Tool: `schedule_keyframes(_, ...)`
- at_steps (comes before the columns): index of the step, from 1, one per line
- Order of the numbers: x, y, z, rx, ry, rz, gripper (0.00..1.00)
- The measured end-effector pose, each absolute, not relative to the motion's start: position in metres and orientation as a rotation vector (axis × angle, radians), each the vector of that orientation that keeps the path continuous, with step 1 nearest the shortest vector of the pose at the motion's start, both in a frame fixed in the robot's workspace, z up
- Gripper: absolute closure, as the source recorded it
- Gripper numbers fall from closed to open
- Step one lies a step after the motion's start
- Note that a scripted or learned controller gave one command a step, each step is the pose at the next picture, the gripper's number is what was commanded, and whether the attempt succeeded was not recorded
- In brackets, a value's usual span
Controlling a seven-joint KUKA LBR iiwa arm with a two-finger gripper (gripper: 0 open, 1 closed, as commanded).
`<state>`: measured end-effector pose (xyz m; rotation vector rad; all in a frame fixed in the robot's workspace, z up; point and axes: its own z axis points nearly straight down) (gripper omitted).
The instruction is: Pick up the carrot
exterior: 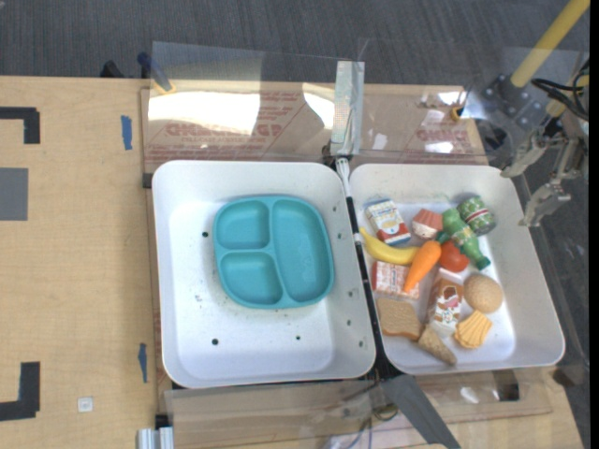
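Orange carrot (423,262) lies untouched in the right bin (538,279) (claw (547,190) beside it, spread unclear).

A light brown wooden bench (75,279) carries two shallow white plastic bins side by side, touching along their inner edges. The left white bin (178,344) sits near the bench's middle, the right white bin (538,330) by its right end. Small blue tape strips (125,132) mark the bench surface left of the bins.
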<state>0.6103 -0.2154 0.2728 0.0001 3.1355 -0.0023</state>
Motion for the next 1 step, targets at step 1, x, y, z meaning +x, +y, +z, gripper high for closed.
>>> schedule_keyframes(1,0.5529,-0.1837,0.1237,0.223,3.123,-0.004,0.00)
